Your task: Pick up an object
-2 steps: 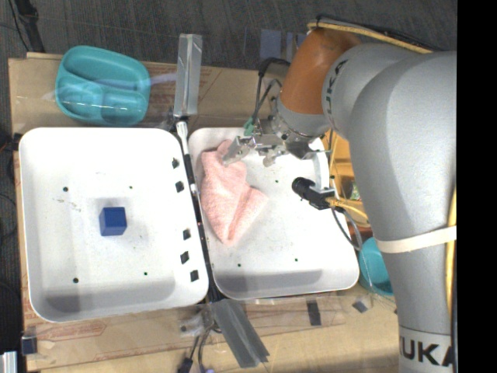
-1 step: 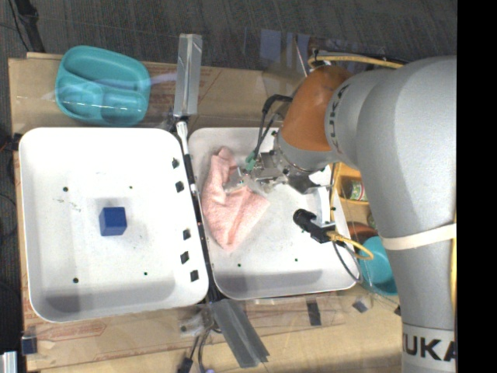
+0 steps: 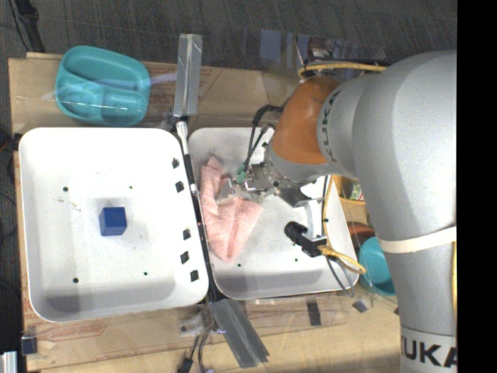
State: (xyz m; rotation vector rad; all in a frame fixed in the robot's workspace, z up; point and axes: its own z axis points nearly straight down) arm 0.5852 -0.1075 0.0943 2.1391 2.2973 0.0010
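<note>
Tool (image 3: pixel 237 183) low over the pink cloth (image 3: pixel 225 212) in the right bin (image 3: pixel 268 286)

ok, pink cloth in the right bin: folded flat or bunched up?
Bunched up. The pink cloth lies crumpled in uneven folds along the right bin's left wall, with the gripper over its upper part.

Wooden bench (image 3: pixel 233 84) on dark carpeted floor (image 3: pixel 233 6).
</note>
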